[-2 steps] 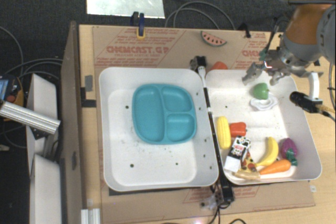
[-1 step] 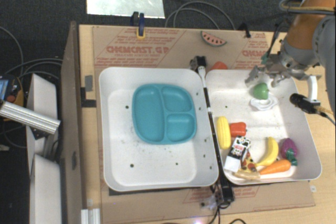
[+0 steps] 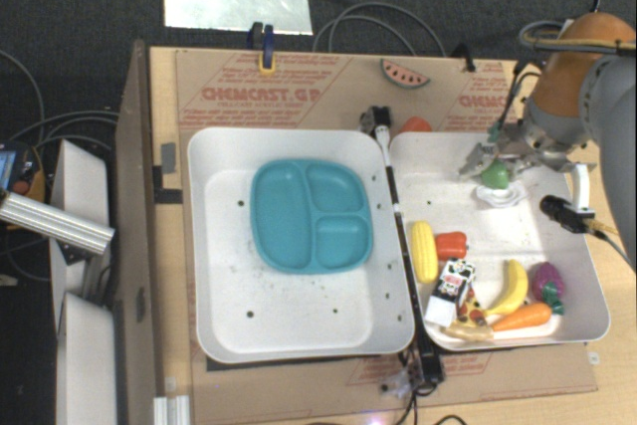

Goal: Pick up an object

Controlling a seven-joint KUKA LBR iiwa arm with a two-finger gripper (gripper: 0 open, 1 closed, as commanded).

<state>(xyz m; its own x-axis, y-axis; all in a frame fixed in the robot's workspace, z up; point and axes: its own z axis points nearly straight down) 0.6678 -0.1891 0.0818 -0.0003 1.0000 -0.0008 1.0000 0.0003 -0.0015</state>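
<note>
White right bin crowds its near edge; end effector over open floor

A robotics lab, by every sign. A cardboard-covered table carries two white bins side by side, clamped at twelve o'clock. Loose black cables trail over the dark carpet at nine o'clock, and a grey and orange robot arm reaches in at two o'clock above toy food.
</note>
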